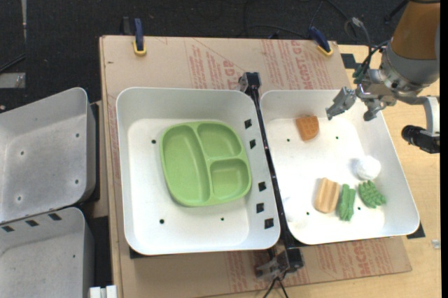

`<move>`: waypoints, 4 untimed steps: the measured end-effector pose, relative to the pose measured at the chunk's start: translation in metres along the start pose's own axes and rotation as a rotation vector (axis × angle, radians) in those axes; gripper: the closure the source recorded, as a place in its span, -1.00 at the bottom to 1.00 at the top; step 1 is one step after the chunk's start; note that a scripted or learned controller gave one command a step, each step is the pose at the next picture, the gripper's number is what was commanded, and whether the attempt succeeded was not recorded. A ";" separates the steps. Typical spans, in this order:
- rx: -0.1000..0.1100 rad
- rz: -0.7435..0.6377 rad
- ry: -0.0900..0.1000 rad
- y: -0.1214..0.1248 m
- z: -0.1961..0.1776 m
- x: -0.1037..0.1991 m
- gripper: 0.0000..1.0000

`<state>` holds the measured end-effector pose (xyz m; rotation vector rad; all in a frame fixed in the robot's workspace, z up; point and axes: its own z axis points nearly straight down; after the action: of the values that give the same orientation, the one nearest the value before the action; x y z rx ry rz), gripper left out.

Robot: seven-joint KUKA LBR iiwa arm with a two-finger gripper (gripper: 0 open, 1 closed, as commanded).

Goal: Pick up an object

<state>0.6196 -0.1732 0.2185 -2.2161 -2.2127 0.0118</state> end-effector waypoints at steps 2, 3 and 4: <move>-0.009 0.000 -0.002 0.008 0.049 -0.008 -1.00; -0.009 -0.005 -0.001 0.015 0.103 0.001 -1.00; -0.017 -0.004 0.001 0.018 0.121 0.001 -1.00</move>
<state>0.6362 -0.1715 0.0970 -2.2196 -2.2255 -0.0078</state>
